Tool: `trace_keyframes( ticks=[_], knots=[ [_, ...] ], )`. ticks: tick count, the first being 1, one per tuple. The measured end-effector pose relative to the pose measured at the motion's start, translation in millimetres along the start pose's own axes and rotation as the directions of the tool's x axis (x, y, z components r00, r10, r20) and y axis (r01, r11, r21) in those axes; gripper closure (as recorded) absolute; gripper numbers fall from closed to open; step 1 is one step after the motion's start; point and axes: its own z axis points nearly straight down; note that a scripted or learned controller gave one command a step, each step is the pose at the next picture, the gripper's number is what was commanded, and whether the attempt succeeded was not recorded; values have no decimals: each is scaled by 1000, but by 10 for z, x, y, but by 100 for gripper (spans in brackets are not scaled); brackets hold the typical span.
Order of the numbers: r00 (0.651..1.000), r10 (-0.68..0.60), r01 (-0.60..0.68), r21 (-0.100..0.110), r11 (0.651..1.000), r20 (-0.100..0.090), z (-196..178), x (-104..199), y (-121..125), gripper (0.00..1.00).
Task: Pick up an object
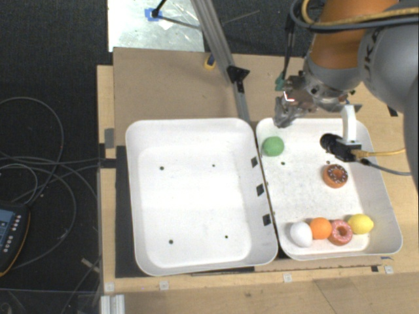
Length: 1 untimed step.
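I see a white egg (300,233) at the right bin's (380,195) near edge. Gripper (285,118) hangs just beside the green ball (273,146); I cannot tell its state.

A brown bench (170,84) is filling the middle of the frame, carrying two shallow white bins side by side. The left bin (141,175) is sitting at centre frame, and the right bin (376,195) is lying just beside it at lower right. A slanted grey metal pole (219,38) is crossing the bench's upper part.
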Motion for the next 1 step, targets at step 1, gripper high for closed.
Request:
trace_keyframes(
  ticks=[1],
  knots=[
    [1000,0,0,0,1000,0,183,529,30,100]
  ],
)
